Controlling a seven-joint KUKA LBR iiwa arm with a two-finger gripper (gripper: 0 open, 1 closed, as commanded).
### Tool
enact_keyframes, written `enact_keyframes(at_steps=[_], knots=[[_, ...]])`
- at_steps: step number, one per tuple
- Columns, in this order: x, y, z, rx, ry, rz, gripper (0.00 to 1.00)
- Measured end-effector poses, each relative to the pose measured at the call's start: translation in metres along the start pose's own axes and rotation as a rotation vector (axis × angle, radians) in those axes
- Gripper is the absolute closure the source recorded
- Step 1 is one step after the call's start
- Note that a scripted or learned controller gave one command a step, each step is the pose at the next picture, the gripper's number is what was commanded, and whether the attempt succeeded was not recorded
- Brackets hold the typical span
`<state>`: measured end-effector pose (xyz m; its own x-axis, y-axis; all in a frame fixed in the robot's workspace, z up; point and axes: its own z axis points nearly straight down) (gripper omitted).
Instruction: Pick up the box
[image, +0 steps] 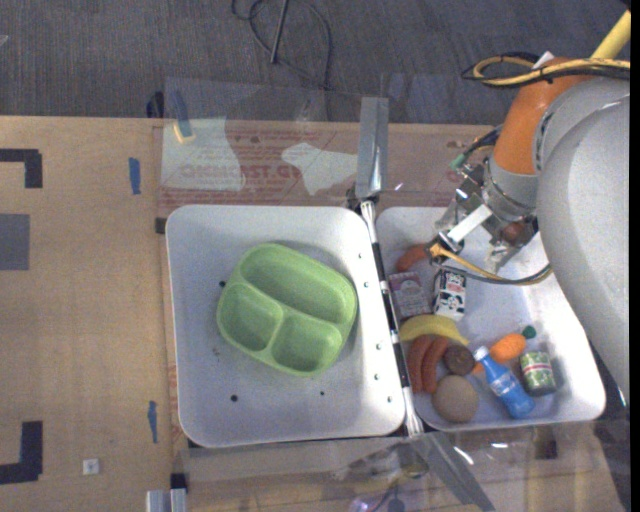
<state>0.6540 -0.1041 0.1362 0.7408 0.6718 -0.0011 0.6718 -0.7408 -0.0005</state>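
**A:** Start at the near edge. What lies in the right bin (585, 395)?

**B:** Nearest is a tan potato (456, 398), and just right of it a blue bottle (505, 384) lying tilted. Right of that stands a small can (538, 371) with a green label. A little farther in sit a dark round item (459, 358), two red sausages (424, 360) side by side, and an orange carrot (510, 345).

**A:** And beyond those?

**B:** A yellow banana (432, 328) lies across the bin. Past it, by the bin's left wall, is a flat purple packet (408, 295).

**A:** Where is the box?

**B:** The box (451, 293), white with black patches, stands in the right bin just right of the packet and beyond the banana.

**A:** The gripper?

**B:** The gripper (447, 258) hangs directly over the box's far end. Whether it is clenched or released I cannot tell.

**A:** The left bin (195, 250)?

**B:** It bears a green divided plate (287, 309) with three compartments, sitting near its middle.
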Motion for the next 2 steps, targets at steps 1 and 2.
enact_keyframes(at_steps=[1,2], knots=[[-0.097,0.001,-0.023,0.003,-0.001,0.092,0.0],[-0.045,0.007,0.051,-0.001,0.001,0.008,0.0]])
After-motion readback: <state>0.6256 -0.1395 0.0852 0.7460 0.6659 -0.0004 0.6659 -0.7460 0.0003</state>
